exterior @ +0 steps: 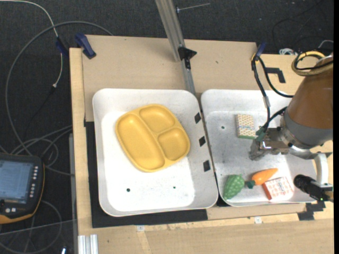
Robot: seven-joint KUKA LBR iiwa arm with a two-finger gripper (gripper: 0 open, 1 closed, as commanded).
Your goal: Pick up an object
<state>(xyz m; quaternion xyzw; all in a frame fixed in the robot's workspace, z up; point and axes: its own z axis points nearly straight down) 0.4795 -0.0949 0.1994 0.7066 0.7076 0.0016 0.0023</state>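
camera view: gripper [260, 151] low in the right bin [228, 160], toys along its near edge.
we cannot tell how the gripper is set, since the wrist and cables cover much of it; nothing shows held. nearest it is a toy carrot [263, 175] by the bin's near edge, with a green leafy piece [233, 186] just beside it and a small orange-and-white box [278, 188] toward the near right corner. we judge the carrot light, stiff and smooth, best pinched across its thick middle. a speckled pad [245, 125] lies near the far edge. the yellow divided plate [152, 137] sits in the left bin [106, 142]. the right bin's right rim is hidden by the arm.
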